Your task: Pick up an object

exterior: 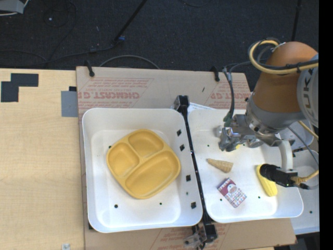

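The gripper [229,139] hangs low over the back of the right bin [291,210]; whether it's spread or closed, I cannot tell from here. Nearest to it is the cone [220,164], lying just in front of it, long axis across the bin, tip pointing left. A small red packet [231,192] sits nearer the front, and a yellow piece [267,180] to the right is partly covered by a black cable. The left bin [99,212] holds a yellow tray [143,163].

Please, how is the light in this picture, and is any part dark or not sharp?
Camera view: even light, soft shadows on the white bins; the yellow tray shows mild shine; the floor at the top is dark; the gripper looks slightly blurred, its detail hard to read.
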You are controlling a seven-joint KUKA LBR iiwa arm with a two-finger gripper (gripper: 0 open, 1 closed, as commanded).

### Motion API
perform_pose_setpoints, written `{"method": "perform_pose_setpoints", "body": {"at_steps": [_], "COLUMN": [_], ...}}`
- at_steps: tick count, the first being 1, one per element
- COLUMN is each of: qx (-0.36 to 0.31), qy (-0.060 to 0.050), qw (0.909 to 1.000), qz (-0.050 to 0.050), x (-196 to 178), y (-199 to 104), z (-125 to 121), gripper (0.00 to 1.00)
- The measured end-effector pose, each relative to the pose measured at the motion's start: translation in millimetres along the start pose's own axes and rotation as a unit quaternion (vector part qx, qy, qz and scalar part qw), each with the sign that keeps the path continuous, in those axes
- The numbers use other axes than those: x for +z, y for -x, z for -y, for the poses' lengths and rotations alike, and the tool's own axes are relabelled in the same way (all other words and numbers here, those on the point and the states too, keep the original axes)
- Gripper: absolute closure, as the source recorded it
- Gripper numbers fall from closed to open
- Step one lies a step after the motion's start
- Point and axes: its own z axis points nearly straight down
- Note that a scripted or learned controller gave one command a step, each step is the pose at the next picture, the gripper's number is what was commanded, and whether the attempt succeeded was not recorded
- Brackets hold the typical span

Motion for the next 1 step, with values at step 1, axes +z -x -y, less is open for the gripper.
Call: {"method": "perform_pose_setpoints", "body": {"at_steps": [1], "qx": [0.0], "qy": [0.002], "qw": [1.0], "qz": [0.0], "x": [-2.4], "y": [-42.9], "z": [-20.1], "gripper": [1.0]}}
